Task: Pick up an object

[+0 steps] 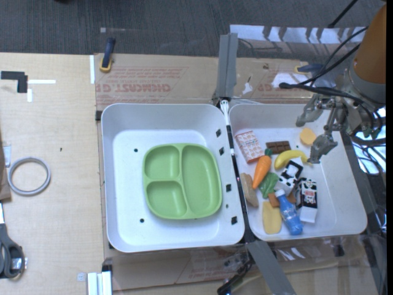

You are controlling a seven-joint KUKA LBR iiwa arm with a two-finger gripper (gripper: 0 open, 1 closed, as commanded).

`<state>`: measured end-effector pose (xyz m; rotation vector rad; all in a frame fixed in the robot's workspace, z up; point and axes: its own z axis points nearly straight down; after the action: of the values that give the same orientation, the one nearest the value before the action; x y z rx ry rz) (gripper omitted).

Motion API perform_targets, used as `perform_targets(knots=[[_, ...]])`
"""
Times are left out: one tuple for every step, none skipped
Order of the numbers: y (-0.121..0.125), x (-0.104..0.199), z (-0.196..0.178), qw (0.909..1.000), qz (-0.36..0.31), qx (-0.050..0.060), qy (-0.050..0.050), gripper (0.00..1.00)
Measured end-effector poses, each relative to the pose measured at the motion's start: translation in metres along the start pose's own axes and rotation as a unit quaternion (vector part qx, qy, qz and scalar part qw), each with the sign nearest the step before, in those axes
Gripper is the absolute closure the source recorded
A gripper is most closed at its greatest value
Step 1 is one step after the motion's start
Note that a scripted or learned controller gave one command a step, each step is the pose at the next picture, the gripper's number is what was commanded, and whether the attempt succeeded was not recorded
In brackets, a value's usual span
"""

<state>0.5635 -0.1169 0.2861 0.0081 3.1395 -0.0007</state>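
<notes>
The banana (288, 158) lies just below-left of the gripper (322, 141), whose fingers hang spread and empty.

Bright even overhead light, soft shadows, slight blur overall.

- A robotics lab or test workshop, judging by the purpose-built bench (49, 103) with light wooden boards and brown cardboard sheeting.
- Two shallow white bins (116, 183) sit side by side at the centre, braced by grey metal struts (226, 66).
- Black cables (334, 54) trail at two o'clock beside the arm (374, 48).
- A tape roll (27, 176) lies at nine o'clock, scissors (9, 257) at eight.
- Dark office-style carpet (184, 11) runs along twelve o'clock.
</notes>
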Motion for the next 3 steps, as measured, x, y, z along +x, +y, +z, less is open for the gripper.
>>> perform_targets(knots=[[-0.035, 0.032, 0.157, 0.9992, 0.041, 0.000, -0.001, 0.00], [-0.011, 0.007, 0.195, 0.9985, 0.054, 0.000, 0.000, 0.00], [0.015, 0.033, 0.194, 0.9904, 0.138, 0.000, 0.000, 0.00]])
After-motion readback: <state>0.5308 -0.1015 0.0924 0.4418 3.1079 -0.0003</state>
